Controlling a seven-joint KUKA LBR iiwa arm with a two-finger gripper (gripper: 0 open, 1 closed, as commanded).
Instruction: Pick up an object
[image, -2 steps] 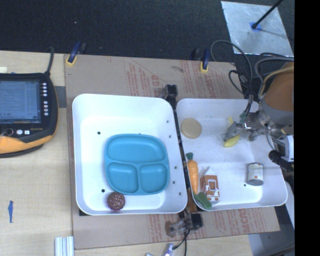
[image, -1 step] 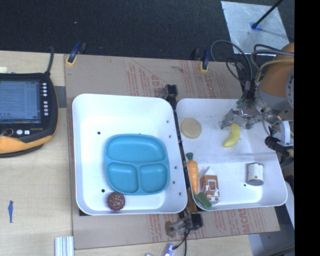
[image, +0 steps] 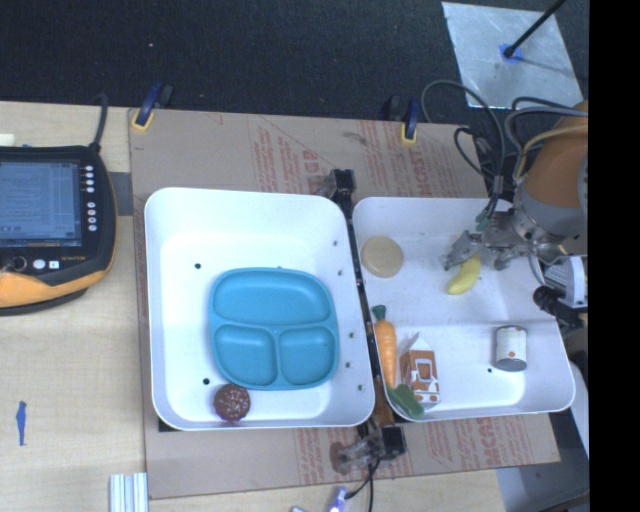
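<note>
The tool (image: 478, 250) hangs low in the right bin (image: 540, 400), at its 1 o'clock corner, fingers spread over a banana (image: 462, 279) lying just at their tips; nothing sits between them. At 9 o'clock from the banana lies a tan disc (image: 382, 257). Toward 5 o'clock rests a can (image: 510, 348). At 7 o'clock lie a carrot (image: 385, 343) and a carton (image: 420, 373), its print unreadable. The left bin (image: 175, 300) bears a blue tray (image: 272, 327) and, at 6 o'clock, a dark ball (image: 231, 402).

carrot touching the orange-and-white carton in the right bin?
Touching. In the camera view the carrot lies along the right bin's left wall, and the orange-and-white carton butts against its lower side with no white floor between them.
</note>
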